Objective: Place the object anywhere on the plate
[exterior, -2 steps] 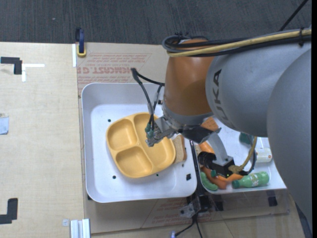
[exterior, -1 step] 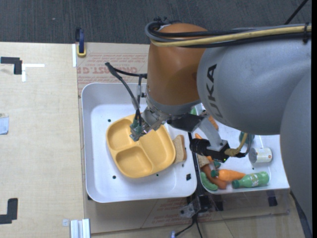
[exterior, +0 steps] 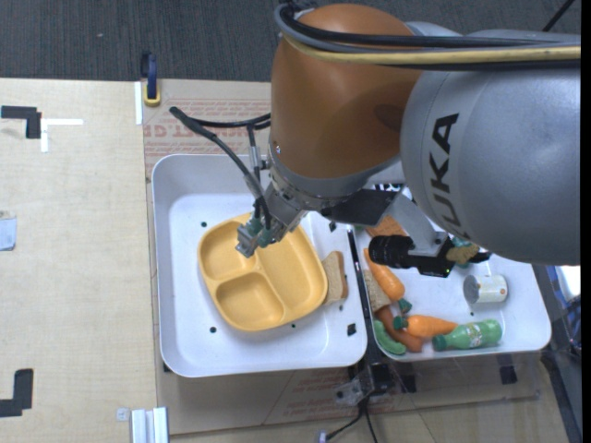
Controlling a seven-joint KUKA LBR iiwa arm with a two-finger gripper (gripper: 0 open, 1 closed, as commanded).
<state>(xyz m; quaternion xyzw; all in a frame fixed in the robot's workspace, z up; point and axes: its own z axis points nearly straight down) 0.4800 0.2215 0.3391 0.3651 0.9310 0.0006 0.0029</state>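
A yellow divided plate (exterior: 268, 280) lies in the left white bin (exterior: 185, 330), tilted toward the bin's middle. My gripper (exterior: 253, 238) hangs low over the plate's upper rim, above the ridge between its compartments. A small greenish patch shows at the gripper's tip, too small to identify. The big orange and grey arm covers the back of both bins.
A slice of bread (exterior: 334, 278) leans against the plate's right edge. The right bin (exterior: 526, 340) holds carrots (exterior: 429, 326), a green bottle (exterior: 471, 335), a white cup (exterior: 487, 290) and a green vegetable (exterior: 388, 340). A cardboard sheet (exterior: 199, 127) lies behind the bins.
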